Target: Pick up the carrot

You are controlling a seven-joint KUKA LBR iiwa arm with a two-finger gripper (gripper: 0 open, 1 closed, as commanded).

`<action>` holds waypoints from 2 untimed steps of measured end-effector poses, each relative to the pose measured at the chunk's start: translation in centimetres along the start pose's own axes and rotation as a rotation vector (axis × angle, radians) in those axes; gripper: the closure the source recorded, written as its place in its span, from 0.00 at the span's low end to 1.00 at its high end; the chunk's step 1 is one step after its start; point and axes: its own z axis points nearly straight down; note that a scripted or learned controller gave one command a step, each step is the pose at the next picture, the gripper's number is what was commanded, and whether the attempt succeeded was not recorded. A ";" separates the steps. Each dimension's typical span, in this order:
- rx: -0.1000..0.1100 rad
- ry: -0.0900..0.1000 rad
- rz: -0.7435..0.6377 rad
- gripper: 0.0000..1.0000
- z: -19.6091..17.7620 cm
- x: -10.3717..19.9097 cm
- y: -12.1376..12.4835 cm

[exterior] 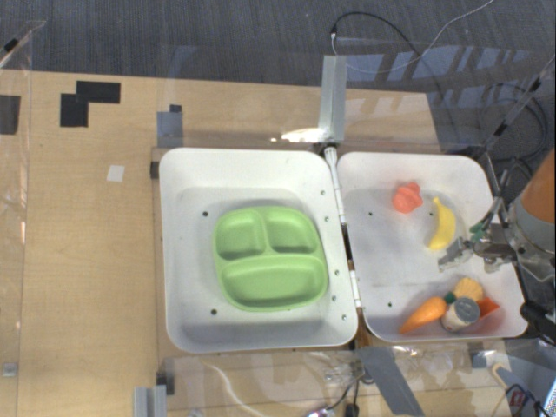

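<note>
Carrot (424,314) in right bin's near corner: likely light, stiff, smooth; grip mid-body. End effector (473,250) above it, state unclear

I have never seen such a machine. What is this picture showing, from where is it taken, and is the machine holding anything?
One camera looks down at a slant on a wooden bench with two shallow white bins. The left bin holds a green plastic divided plate. The right bin holds a small orange-pink toy, a yellow toy banana, an orange toy carrot and a few other small items in its lower corner. The grey robot arm enters from the picture's right; its pincer is beside the banana, above the carrot. Nothing is visibly between its fingers.
</note>
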 end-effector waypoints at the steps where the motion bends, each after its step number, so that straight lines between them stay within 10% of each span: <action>1: -0.007 0.001 0.398 0.00 7.3 3.7 0.0; 2: -0.014 -0.003 0.148 0.00 7.3 3.7 0.1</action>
